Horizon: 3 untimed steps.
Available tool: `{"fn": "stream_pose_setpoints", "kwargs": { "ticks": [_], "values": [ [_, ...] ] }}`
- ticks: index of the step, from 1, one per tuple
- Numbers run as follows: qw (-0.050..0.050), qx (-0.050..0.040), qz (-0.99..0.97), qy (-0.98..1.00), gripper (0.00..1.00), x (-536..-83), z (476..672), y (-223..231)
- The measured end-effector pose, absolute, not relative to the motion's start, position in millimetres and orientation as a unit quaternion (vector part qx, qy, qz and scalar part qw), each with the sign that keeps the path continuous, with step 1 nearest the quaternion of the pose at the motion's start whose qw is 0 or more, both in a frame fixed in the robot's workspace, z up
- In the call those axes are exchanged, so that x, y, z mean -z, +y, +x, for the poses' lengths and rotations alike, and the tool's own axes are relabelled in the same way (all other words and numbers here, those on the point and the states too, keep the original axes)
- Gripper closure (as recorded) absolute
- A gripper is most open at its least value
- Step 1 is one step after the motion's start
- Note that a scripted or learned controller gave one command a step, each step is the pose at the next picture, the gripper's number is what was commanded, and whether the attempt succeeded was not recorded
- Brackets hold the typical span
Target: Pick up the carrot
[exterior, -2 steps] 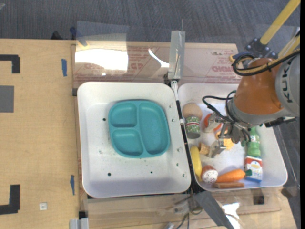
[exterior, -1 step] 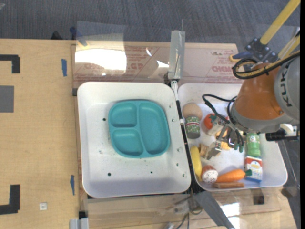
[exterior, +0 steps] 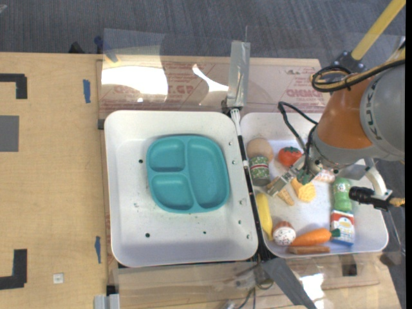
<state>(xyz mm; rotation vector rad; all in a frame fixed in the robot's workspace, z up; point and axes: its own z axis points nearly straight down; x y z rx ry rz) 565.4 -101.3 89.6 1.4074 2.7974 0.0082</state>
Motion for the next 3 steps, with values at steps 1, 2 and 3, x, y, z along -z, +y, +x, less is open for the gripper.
{"fn": "stream_pose_setpoints", "kwargs": {
  "ticks": [1, 2, 3],
  "values": [
    [0.006, -0.0037, 0.574, 0.819, 0.00, -89.9, 525.1, -101.2],
    [0.006, -0.0017, 0.465, 0.885, 0.00, -89.9, 491.5, -133.6],
    [0.010, -0.0027, 0.464, 0.886, 1.00, -101.7, 494.5, -133.3]
  ]
}}
